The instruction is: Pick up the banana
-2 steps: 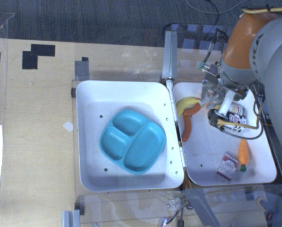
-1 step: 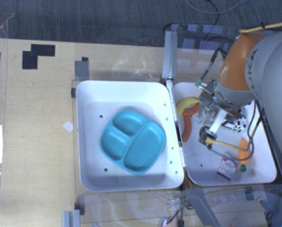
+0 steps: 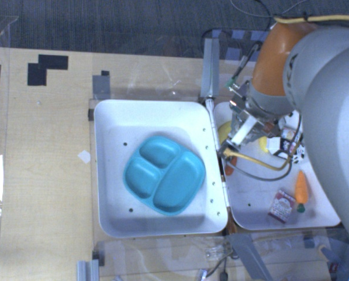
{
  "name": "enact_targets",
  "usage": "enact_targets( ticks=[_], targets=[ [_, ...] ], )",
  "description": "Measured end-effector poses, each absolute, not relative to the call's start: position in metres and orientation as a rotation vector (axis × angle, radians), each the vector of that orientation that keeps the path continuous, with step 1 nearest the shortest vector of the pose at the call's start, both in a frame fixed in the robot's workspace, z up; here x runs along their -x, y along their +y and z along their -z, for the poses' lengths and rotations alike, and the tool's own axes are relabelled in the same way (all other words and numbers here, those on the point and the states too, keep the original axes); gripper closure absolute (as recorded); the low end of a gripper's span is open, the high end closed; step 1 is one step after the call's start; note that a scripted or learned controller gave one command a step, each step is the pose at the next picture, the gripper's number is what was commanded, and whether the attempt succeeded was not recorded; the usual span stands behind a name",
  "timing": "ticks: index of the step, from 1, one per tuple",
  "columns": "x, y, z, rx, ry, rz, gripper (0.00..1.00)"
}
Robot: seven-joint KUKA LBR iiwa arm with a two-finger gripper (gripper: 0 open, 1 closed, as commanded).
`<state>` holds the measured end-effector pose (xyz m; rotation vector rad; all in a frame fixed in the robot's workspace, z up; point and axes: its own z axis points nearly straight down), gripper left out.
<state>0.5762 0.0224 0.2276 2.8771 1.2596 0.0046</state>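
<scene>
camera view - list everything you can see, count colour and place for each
left bin: 1, white, left half of the bench
divided plate: 1, blue with three compartments, inside the left bin
right bin: 1, white, beside the left bin, partly under the arm
banana: 1, yellow, at the right bin's left wall, mostly hidden by the gripper
carrot: 1, orange with green tip, right side of the right bin
small packet: 1, reddish-brown and white, near the right bin's front edge
black-and-white object: 1, partly hidden, right bin, too unclear to name
bench: 1, light wood, with black marks at the far left
gripper: 1, grey and black, low over the right bin's left side by the banana
arm: 1, grey with orange band, from the right
</scene>
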Motion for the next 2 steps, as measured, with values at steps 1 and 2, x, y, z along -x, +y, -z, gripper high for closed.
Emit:
enact_targets(
  ticks=[1,2],
  targets=[
    [-0.552,0.07,-0.194,-3.062,0.709,0.001,1.0],
    [-0.538,0.034,-0.184,-3.072,0.664,0.0,1.0]
  ],
)
